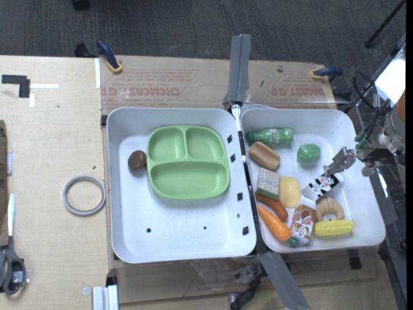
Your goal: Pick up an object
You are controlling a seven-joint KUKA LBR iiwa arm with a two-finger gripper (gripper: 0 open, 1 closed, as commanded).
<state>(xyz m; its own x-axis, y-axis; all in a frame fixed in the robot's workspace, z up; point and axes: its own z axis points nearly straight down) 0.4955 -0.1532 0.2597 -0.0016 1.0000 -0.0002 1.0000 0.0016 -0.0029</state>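
My gripper (339, 163) hangs over the right side of the right bin (368, 234), just above and right of a black-and-white patterned item (321, 186). Around it in that bin lie a green bottle (271, 135), a brown bun (264, 155), a green lump (308, 152), a cracker sandwich (268, 183), a yellow lemon (289, 191), a sausage (271, 206), a carrot (274, 222), a small carton (302, 225), a doughnut (330, 206) and a corn cob (333, 227). I see nothing held in the gripper.
The left bin (181, 234) holds a green divided plate (188, 161) and a brown ball (137, 161). On the bench to the left lie a tape ring (84, 194) and scissors (10, 267). Cables and arm hardware crowd the right edge.
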